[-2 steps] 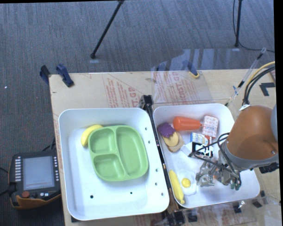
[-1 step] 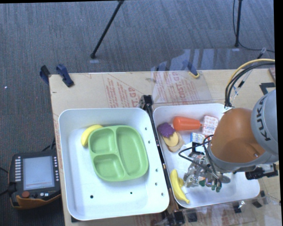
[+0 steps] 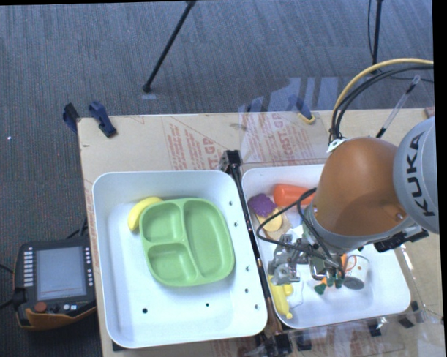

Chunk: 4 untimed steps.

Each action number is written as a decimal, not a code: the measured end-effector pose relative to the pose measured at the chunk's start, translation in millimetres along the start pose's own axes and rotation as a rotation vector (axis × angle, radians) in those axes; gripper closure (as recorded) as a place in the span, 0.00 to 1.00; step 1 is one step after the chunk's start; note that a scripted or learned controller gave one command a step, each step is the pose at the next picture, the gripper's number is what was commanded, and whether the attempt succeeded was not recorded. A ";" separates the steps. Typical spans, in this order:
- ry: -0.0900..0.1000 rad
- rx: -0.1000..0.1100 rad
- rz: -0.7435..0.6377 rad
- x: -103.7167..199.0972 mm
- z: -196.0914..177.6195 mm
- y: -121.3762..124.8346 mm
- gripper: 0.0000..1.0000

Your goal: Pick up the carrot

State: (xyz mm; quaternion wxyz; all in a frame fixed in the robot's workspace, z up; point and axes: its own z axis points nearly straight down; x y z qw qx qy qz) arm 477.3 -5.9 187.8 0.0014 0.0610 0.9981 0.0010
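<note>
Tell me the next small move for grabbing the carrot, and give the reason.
Probably shift the gripper toward the far side of the right bin. The carrot lies near that bin's far wall beside a purple item, while the gripper hangs over the clutter in the bin's middle, short of the carrot.

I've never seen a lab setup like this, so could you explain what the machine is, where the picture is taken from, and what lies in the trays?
One camera looks down at a slant on a bench with two shallow white bins. The big grey and orange shape is a robot arm reaching in from the right over the right bin. Its gripper hangs low among toy foods: an orange carrot, a purple piece, something yellow. The left bin holds a green divided plate and a banana. I see nothing held.
</note>
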 end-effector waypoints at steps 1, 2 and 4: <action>0.000 0.003 -0.042 -9.5 -25.9 -81.4 1.00; 0.002 0.001 -0.046 -9.3 -25.1 -78.7 0.00; -0.001 0.000 0.180 -127.7 99.5 -93.9 0.00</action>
